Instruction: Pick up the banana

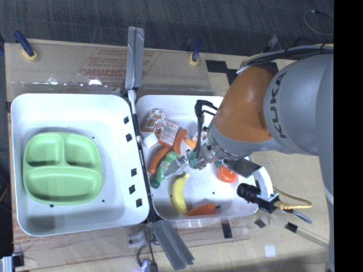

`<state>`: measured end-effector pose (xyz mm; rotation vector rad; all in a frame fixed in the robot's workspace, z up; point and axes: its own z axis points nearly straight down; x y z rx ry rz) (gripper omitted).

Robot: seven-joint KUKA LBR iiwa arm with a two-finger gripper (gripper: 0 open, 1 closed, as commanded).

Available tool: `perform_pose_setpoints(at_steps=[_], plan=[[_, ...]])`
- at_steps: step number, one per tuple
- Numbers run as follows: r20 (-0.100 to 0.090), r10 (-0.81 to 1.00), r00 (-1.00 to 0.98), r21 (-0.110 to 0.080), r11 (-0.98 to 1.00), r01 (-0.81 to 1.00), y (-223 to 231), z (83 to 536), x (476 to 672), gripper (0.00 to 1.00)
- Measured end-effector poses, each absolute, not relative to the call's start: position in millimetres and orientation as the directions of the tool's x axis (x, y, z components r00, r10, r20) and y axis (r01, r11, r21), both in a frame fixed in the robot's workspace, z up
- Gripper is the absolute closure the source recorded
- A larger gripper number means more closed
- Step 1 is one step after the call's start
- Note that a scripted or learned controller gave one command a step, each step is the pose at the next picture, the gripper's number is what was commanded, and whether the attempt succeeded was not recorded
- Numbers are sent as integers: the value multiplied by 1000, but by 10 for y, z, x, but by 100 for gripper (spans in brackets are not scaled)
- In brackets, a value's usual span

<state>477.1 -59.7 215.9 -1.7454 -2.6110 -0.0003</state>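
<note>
Here: gripper point(195, 158) low in right bin point(238, 211), amid toy food, just beside green bottle point(163, 169). Opening of tool cannot be told; arm bulk hides much. Nothing visibly held. Banana point(178, 193) lies free on bin floor, just below gripper, beside orange carrot point(201, 209). Green divided tray point(61, 166) in left bin point(34, 109).

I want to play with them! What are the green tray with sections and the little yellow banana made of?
The green sectioned tray looks like smooth moulded plastic: even colour, rounded edges. The small yellow banana seems to be plastic toy food, judging by its uniform glossy skin, though that's uncertain.
</note>
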Motion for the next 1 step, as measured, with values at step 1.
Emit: perform_pose_setpoints(at_steps=[1], plan=[[3,851,-526,-3,526,851,-1016,1307,4756,0]])
